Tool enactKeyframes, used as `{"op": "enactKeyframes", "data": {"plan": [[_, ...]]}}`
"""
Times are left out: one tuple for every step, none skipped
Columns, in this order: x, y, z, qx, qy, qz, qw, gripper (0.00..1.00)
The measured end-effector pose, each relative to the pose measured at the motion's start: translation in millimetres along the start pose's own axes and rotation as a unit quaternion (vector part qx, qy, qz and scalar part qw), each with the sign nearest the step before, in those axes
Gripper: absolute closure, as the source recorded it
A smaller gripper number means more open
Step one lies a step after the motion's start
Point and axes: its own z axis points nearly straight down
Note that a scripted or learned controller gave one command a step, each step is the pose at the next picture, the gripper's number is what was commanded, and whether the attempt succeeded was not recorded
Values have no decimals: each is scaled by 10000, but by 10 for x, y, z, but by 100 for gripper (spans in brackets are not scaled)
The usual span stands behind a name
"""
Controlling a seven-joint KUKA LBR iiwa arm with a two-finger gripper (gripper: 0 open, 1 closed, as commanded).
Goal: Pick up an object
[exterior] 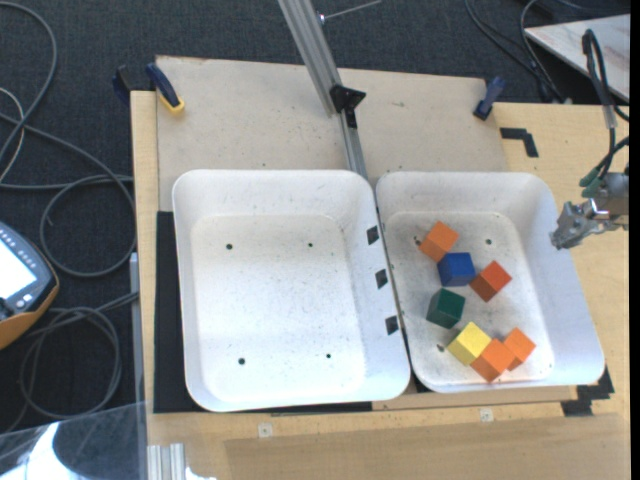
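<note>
Dark carpet with loose black cables surrounds a light wooden surface (260, 118), which carries two shallow white bins side by side. A grey metal pole (315, 53) rises from the far edge between them, and blue clamps (165, 86) grip the far corners.

The hand (572, 226) sits at the right edge of the view, just outside the right bin's (560, 298) outer rim, over the wooden surface. It appears as a small grey metal part; whether it is open or closed cannot be told. Nothing is seen between its parts.

All blocks lie in the right bin, to the left of the hand. Nearest its level is an orange block (439, 240). Below that, a blue block (456, 269) sits just beside a red-brown block (490, 281). A green block (446, 308) lies just under the blue one. Farthest from the hand, at the bin's near side, a yellow block (468, 344) touches a pair of orange blocks (505, 354).

The left bin (200, 208) lies well apart from the hand.
</note>
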Motion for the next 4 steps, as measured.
{"op": "enactKeyframes", "data": {"plan": [[449,9,40,34,22,-16,10000,100],[950,-37,188,46,28,-19,10000,100],[1523,1,223,43,27,-25,10000,100],[2030,7,457,60,26,-20,10000,100]]}}
